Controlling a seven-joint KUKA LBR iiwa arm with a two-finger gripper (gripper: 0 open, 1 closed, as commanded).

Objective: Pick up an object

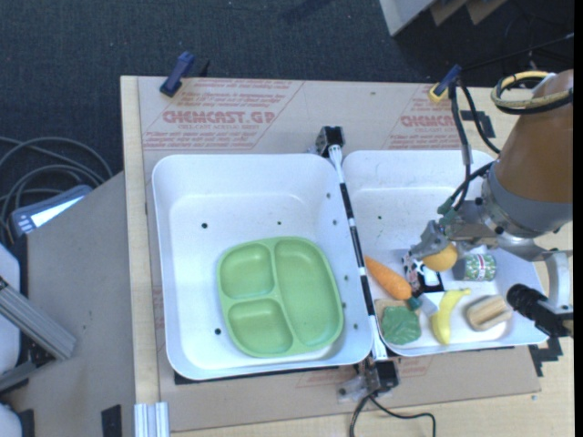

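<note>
The right bin (pixel 392 185) holds several objects along its near side: an orange carrot (pixel 387 279), a green leafy piece (pixel 401 324), a yellow banana (pixel 446 312), a tan bread roll (pixel 485 311), a small can (pixel 478 267) and a yellow-orange fruit (pixel 442 259). My gripper (pixel 432 242) is low over the bin, just above and to the left of the yellow-orange fruit, close to it or touching it. The arm's wrist hides part of the bin's right side. A small black-and-white item (pixel 417 276) lies between the carrot and the fruit.
The left bin (pixel 182 198) holds a green divided plate (pixel 278 294). A black divider strip (pixel 346 217) runs between the two bins. Cables (pixel 469 121) hang over the right bin's back. The far part of the right bin floor is bare.
</note>
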